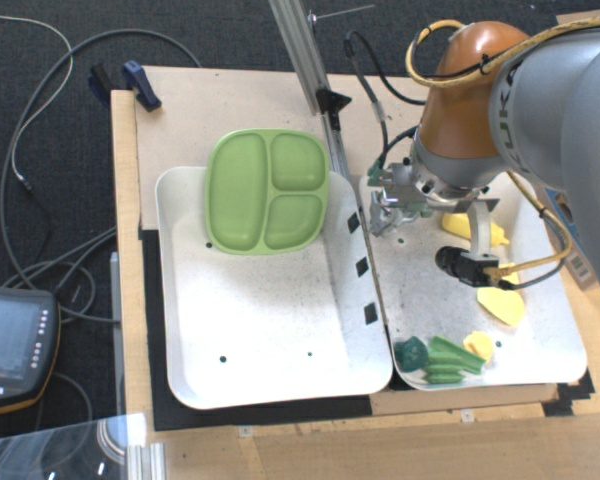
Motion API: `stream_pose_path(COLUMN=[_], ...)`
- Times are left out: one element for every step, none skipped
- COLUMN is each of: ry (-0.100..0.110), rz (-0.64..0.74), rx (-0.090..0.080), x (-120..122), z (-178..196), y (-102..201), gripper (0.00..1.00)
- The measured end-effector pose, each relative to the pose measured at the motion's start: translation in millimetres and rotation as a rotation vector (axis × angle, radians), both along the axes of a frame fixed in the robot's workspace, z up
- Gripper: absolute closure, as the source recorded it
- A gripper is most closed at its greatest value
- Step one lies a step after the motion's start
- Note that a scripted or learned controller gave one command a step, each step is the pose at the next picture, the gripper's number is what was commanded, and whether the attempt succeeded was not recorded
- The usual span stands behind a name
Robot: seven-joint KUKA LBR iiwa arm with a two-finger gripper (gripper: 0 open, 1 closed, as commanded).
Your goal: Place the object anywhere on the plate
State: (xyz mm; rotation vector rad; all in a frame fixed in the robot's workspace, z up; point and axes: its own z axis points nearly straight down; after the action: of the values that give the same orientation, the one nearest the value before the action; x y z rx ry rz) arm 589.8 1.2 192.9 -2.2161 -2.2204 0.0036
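A green divided plate [268,190] lies at the far end of the left bin [250,318], partly over its rim. In the right bin [420,298], my gripper [388,211] hangs over the far left corner, close to the wall between the bins. I see nothing held in it. Loose objects lie to its right and nearer the front: a yellow piece [459,224] partly hidden by the wrist, a yellow wedge [504,306], a small yellow piece [478,345], and a green vegetable-like bunch [442,358] beside a dark green lump [411,351].
A metal pole [298,38] slants down to the divider between the bins. A blue clamp [140,83] sits at the bench's far left corner. Cables and a handheld pendant [15,343] lie on the floor to the left.
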Motion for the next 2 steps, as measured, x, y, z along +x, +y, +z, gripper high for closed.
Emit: stream_pose_path(ry=[-0.001,-0.002], rz=[-0.004,-0.002], rx=[0.000,0.000], x=[-1.2,-1.1], z=[0.1,0.0], y=[-20.4,-19.2], gripper=[1.00,0.00])
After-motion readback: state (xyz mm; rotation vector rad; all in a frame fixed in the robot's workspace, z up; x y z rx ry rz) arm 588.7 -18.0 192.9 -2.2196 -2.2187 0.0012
